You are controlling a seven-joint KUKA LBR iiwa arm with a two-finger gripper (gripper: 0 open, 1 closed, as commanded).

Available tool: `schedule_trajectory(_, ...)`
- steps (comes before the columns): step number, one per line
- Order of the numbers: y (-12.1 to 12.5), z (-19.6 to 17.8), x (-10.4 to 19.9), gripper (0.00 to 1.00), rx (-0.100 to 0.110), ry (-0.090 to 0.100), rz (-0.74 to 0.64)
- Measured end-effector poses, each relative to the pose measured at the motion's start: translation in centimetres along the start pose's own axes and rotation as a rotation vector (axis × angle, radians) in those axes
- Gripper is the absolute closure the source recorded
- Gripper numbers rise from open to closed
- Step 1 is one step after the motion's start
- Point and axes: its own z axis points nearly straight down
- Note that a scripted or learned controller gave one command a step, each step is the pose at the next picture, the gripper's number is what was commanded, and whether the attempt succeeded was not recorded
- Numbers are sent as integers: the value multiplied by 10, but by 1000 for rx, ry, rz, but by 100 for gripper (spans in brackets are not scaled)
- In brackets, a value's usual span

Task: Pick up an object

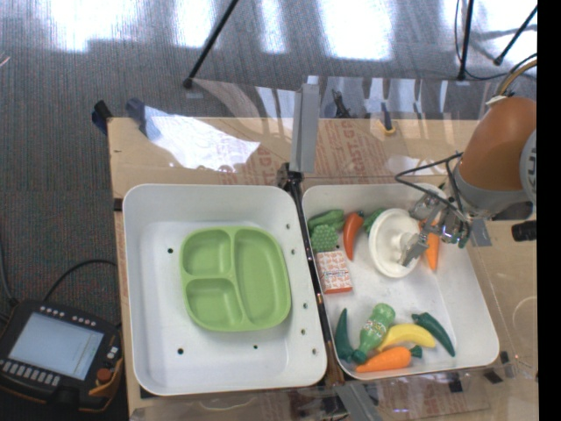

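Observation:
The right bin (465, 296) holds several toy foods. A white round bowl (389, 239) lies near its back. My gripper (422, 240) hangs over the bowl's right rim, and a small orange carrot (432, 253) sits right against it. I cannot tell whether the carrot is held. Further left are an orange carrot (351, 232), a green pea pod (326, 219), a bumpy green piece (325, 238) and a pink box (333, 271). At the front lie a green bottle (375, 324), a yellow banana (410, 334), an orange carrot (384, 360) and a green pepper (436, 331).
The left bin (149, 235) holds a green divided plate (235, 279). A grey post (304, 130) stands behind the wall between the bins. A pendant with a screen (57, 349) lies on the floor at the lower left. Tripod legs stand behind the bench.

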Motion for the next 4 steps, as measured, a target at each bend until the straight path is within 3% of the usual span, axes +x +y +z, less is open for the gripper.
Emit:
schedule_trajectory(2, 3, 1, -11, 0, 2, 13, 2)
schedule_trajectory(4, -3, 0, 3, 0, -2, 2, 69)
